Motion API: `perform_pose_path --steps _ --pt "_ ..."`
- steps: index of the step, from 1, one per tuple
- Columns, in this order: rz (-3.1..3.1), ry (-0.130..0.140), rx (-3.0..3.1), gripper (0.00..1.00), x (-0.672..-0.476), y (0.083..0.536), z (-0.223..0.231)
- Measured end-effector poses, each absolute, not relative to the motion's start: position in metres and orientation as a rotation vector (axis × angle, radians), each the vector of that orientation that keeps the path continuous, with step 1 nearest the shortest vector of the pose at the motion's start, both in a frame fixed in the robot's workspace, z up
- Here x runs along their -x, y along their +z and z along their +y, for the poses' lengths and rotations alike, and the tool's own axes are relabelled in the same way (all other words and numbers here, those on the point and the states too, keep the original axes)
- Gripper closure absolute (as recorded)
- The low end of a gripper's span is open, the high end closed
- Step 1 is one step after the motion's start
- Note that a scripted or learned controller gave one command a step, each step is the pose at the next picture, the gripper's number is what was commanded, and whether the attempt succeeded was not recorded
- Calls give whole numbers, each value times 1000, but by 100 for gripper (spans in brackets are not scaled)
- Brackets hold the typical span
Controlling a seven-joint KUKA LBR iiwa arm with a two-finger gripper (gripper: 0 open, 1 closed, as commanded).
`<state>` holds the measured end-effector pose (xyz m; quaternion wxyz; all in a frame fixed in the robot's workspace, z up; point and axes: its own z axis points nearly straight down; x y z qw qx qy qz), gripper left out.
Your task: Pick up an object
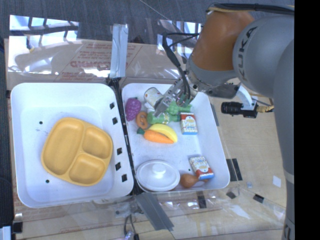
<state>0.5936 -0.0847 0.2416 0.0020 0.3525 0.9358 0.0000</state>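
My gripper [167, 104] hangs low in the upper part of the right bin [216, 144], directly over a green toy [173, 113]. Its grey fingers [163, 105] reach down beside a white can [151, 96]. Around it lie purple grapes [133, 107], an orange slice-like piece [142, 119], a yellow banana [163, 130] on top of an orange carrot [158, 138], and a small red and white carton [188, 123]. Whether anything sits between the fingers is not visible.
The left bin [30, 99] holds a yellow divided tray [76, 150]. Near the front of the right bin are a white lidded bowl [157, 174], a brown egg-like item [188, 180] and a second small carton [201, 167]. The arm's large grey body overhangs the right side.
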Motion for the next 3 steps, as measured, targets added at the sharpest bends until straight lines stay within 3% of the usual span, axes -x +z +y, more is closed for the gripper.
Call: perform_pose_path --steps 1,2,3 --pt "2934 1 -1121 100 -639 254 -47" --pt "2934 -1 -1122 0 -639 253 -48" --pt "2913 -8 -1204 0 -606 129 -110"
